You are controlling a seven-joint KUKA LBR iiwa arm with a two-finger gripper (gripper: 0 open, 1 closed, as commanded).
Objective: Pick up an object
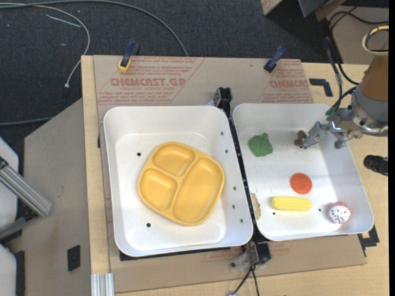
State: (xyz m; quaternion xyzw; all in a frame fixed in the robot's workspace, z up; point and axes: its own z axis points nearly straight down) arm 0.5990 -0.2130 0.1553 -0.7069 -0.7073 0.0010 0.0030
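The grey arm with the orange band reached in over the far right corner of the right-hand shallow white bin [345, 165], and its two-finger gripper [323, 137] hung there with the fingers spread wide and nothing between them. One dark fingertip [305, 140] sat lower and further into the bin than the other.

Four candidates lay in that bin. A small green lumpy object [260, 145] rested near the far left corner, well apart from the rest. A round flat orange-red piece [301, 182] lay near the middle of the bin, a yellow corn-cob-shaped toy [291, 203] lay just beside it toward the near edge, and a small white speckled ball [339, 213] sat in the near right corner. The left-hand white bin [117, 140] carried only a yellow divided plastic plate [181, 182].

The step appeared to be the approach, with no object yet chosen by contact. The green object looked the nearest target and had free floor all around it, so a good attempt would centre the open fingers over it, descend straight until the tips neared the floor, then close. The ball, tight against the corner walls, seemed likely to roll or block a finger. The flat orange-red piece probably offered little height to grip.
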